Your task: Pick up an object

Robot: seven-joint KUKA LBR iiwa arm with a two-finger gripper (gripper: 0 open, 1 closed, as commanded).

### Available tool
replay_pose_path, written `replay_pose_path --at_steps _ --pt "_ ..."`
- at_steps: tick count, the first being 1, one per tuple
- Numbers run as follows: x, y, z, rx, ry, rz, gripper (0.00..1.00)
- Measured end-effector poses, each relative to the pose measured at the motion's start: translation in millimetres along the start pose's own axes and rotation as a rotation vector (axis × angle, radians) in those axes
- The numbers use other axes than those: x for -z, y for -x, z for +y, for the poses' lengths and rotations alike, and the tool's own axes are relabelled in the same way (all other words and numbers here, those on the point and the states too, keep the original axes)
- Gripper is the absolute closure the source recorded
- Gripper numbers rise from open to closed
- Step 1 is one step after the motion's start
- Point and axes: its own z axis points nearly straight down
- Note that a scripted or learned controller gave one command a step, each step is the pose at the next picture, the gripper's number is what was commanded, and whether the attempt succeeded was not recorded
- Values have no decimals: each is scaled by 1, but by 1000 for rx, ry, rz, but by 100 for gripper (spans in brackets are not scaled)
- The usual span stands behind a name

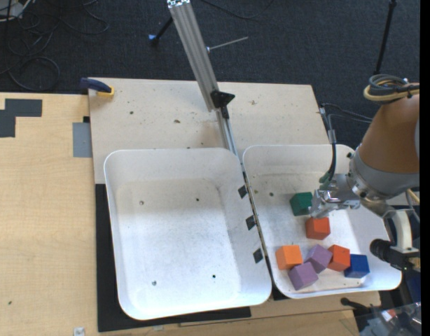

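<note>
The claw (326, 200) sits low in the right bin (271, 161), between a dark green block (300, 204) on its left and a red-orange cube (318, 227) just below it. Its metal parts blur together against the white floor, so I cannot tell whether the claw is spread or closed, nor whether it touches either block. The arm (390, 142) above it, with its broad orange band, is cut off at the right side and hides the bin's far right wall.

Toward the near corner of that bin lies a tight cluster: an orange cube (289, 256), two purple blocks (303, 274) (318, 257) pressed together, a second red-orange block (339, 255) and a blue cube (356, 264) just beside it. They look like matte, soft-edged foam pieces, though the texture is hard to make out. Whether the blue one leans on its neighbour cannot be seen.

The left bin (117, 180) is a shallow white tray with rounded corners and a few dark specks on its floor. Small black clips (251, 222) run along the seam where the two bins meet. Behind them a ribbed aluminium rail (195, 51) rises at a slant from the pale, speckled desk (159, 110), and a small blue and yellow clamp (97, 87) sits at its far left corner. Dark carpet with loose cables lies beyond.
</note>
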Motion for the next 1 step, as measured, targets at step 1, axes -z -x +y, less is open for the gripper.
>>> replay_pose_path --at_steps 1 --pt "2 -40 17 -1 -2 0 100"
